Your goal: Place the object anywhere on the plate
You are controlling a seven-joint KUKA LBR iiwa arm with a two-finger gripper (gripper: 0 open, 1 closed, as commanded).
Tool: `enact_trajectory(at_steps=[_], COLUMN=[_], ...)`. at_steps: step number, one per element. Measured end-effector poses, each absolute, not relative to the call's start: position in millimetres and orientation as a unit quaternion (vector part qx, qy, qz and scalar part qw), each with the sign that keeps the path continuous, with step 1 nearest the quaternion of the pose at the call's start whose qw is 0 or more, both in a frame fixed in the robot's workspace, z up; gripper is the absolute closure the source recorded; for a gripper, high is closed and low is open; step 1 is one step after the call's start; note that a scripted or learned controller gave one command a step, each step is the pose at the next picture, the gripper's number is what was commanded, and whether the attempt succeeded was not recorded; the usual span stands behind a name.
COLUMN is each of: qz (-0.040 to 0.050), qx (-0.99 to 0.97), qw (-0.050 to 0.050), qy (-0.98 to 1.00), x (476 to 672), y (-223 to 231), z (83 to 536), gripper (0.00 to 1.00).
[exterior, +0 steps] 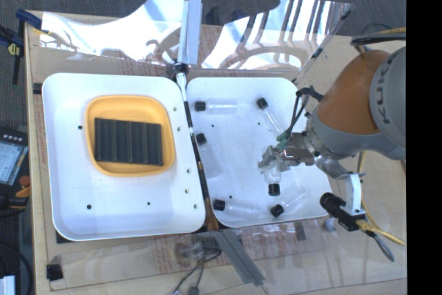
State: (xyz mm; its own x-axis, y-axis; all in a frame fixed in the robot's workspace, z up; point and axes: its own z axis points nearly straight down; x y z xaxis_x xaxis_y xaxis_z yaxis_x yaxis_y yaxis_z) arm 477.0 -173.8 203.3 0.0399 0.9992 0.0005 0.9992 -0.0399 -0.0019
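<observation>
A yellow plate (128, 112) with a dark ribbed centre lies in the left bin (62, 204). Several clear vials with black caps lie scattered in the right bin (231, 148): one near the top left (210, 107), one near the top middle (268, 114), one at the bottom left (229, 204), one at the bottom right (284, 206). My gripper (280, 162) hangs low over the right side of that bin, just above a black-capped vial (274, 187). The gripper's body hides whether anything is in it.
A black cap (200, 139) sits by the divider between the bins. The arm's grey and orange wrist (356, 110) covers the right bin's right edge. A shiny foil wall (186, 31) rises behind both bins. Cables and a black fitting (338, 211) lie at the lower right.
</observation>
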Motion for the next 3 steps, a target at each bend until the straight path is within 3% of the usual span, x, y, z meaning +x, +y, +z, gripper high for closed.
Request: enact_trajectory(at_steps=[1,2,3], qz=[0.0005,0.0002,0.0001], qx=[-0.721,-0.584,-0.434], qw=[0.001,0.002,0.002], qy=[-0.693,-0.812,-0.901], x=[477.0,476.4,476.7], y=[-174,-195,-164], z=[203,195,188], gripper=[0.00,0.00,0.00])
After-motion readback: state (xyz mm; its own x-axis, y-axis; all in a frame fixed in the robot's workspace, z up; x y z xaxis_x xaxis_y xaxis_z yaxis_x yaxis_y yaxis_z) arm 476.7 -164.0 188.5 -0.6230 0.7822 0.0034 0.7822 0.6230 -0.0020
